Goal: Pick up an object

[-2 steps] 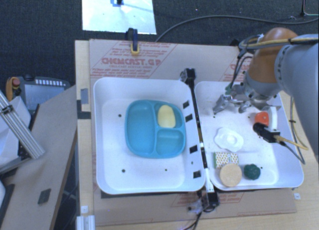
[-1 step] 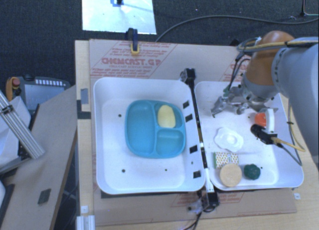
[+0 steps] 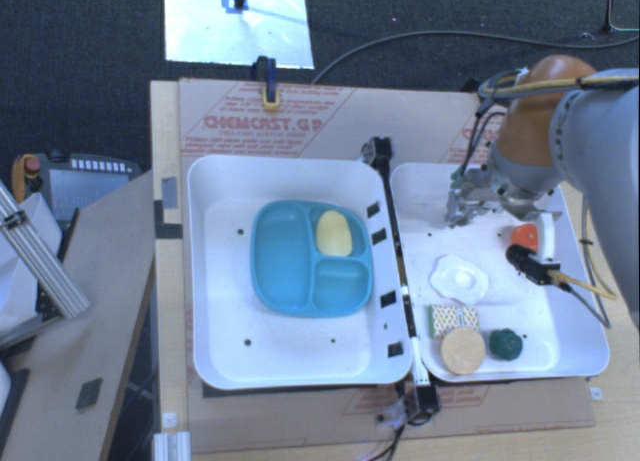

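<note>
Gripper point(image 3: 464, 211) sits at the right bin's point(image 3: 580, 354) 11 o'clock, can't tell its jaw state. I'd swing toward 5, centre over the fried egg point(image 3: 459, 278).

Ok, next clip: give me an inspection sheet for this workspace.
Surface: two white bins, left bin and right bin, side by side on a bench.
Job's things: blue divided plate with a yellow item in its upper right compartment, left bin; white piece, round tan disc, dark green item, orange item, right bin.
Clutter: yellow clamp at the bench's far edge.
Grippers: gripper low over the right bin's far part, holding nothing visible.
Cables: one cable across the floor.
Surroundings: dark carpet, pendant at left.
</note>
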Controlling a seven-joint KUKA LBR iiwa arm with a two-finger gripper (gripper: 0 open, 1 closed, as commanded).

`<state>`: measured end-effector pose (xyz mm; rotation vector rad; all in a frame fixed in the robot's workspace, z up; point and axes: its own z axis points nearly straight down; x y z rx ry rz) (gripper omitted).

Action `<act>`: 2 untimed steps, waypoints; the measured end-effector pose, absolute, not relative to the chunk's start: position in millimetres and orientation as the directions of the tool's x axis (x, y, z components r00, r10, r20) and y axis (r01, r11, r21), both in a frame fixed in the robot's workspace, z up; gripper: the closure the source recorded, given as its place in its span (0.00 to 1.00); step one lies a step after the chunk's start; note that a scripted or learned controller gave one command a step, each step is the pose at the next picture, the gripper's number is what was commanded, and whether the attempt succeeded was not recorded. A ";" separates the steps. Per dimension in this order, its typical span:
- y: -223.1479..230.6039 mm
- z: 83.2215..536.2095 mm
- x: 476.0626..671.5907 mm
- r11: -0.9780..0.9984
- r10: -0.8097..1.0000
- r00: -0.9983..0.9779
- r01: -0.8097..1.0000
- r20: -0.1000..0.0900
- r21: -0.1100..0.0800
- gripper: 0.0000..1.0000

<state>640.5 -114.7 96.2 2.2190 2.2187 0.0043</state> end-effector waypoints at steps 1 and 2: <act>-113.4 144.2 650.5 0.004 1.000 -0.004 1.000 -0.001 0.007 1.00; -117.4 202.6 643.3 0.001 1.000 -0.001 1.000 -0.002 0.008 1.00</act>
